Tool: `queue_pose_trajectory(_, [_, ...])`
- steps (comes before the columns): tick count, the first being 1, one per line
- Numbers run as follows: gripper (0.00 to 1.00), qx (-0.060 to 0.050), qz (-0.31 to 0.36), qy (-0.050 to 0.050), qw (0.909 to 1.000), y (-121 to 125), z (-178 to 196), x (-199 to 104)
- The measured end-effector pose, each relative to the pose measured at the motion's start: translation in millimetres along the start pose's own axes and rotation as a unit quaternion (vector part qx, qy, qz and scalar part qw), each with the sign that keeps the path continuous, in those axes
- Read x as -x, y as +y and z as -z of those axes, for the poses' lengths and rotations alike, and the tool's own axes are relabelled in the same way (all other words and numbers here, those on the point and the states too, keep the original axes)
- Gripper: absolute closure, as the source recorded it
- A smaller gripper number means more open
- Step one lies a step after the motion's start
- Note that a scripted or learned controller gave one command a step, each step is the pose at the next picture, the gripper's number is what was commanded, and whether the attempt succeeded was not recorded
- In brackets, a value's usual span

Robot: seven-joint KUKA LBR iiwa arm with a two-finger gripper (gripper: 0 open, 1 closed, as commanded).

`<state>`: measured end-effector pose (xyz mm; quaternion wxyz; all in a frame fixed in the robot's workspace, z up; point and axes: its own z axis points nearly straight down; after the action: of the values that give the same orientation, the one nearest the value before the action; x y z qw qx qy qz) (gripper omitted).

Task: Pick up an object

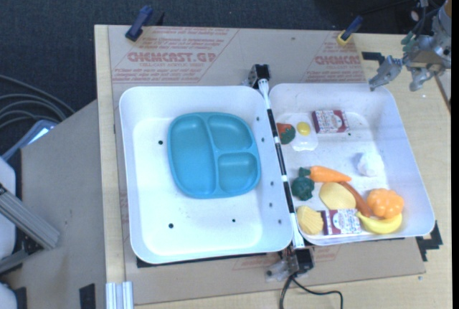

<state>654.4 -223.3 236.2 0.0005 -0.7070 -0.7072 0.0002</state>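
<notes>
With our hand (398, 77) spread open and holding nothing above the right bin's (401, 130) far corner, we should drop onto the white ball (370, 164), which lies apart from the crowded toy food.

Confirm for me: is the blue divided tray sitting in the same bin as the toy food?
No, the blue tray lies in the left bin, while the carrot and banana lie in the right bin.
</notes>
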Motion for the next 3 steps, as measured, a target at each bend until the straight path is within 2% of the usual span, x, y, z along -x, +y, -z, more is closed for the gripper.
queue_pose_trajectory(1, [0.00, 0.002, 0.001, 0.000, 1.0000, 13, -144, -34])
queue_pose_trajectory(2, [1.00, 0.003, 0.001, -0.001, 1.0000, 15, -133, -34])
queue_pose_trajectory(3, [0.00, 0.003, 0.001, -0.001, 1.0000, 14, -133, -34])
